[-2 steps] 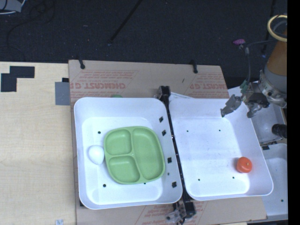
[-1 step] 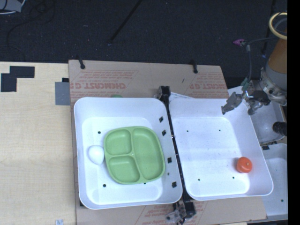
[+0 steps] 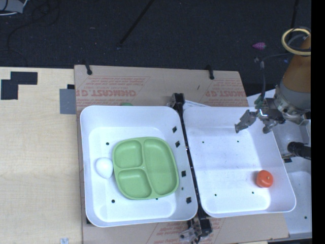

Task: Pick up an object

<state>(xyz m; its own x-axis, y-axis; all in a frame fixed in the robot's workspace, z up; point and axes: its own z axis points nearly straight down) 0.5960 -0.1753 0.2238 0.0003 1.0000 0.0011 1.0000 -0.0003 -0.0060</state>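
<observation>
A small orange round object (image 3: 264, 179) lies in the right bin (image 3: 223, 136), near its right wall and front corner. My gripper (image 3: 256, 123) hangs over the right bin's upper right area, well behind the orange object. Its two fingers spread apart, with nothing between them. In the left bin (image 3: 96, 123) sits a green divided plate (image 3: 145, 167) with three compartments. A white egg-shaped object (image 3: 104, 167) rests against the plate's left edge.
The grey arm with its orange band (image 3: 299, 70) reaches in from the right above the right bin's edge. A black divider (image 3: 184, 156) runs between the two bins. Cardboard (image 3: 152, 88) lies under both bins, on a wooden bench.
</observation>
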